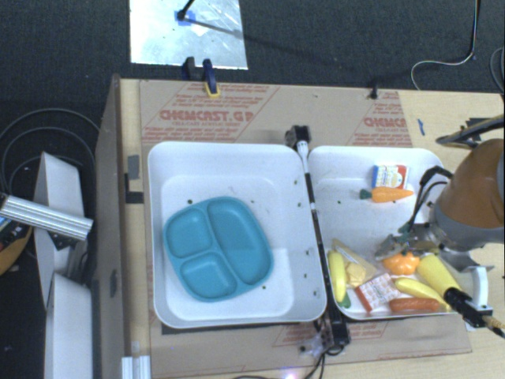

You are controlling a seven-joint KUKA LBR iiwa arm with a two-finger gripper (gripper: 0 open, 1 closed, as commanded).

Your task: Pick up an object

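We took the right-hand white bin [347, 172] as our landmark. The arm [477, 192] came in over the bin's right rim, its orange band above the wrist, and the gripper [404, 247] sat low inside the bin, toward its near right part. We could not tell how the tool was set, since the wrist and the clutter around it hid that detail.

Just beside the gripper tip lay a small orange object [402, 264], touching or nearly touching it; we could not tell which. Nearer the bin's front right corner rested a yellow banana-shaped piece [434, 273], with a red sausage-like item [412, 305] along the front wall. A red-and-white packet [377, 292] lay in the front middle of the bin, and a yellow corn-like piece [338, 275] lay against its left wall. Toward the bin's back sat a small carton [390, 174] with an orange carrot [390, 195] just in front of it.

Left of this bin, touching it along the shared rim, stood the second white bin [181, 172], with a blue divided plate [218, 248] inside.
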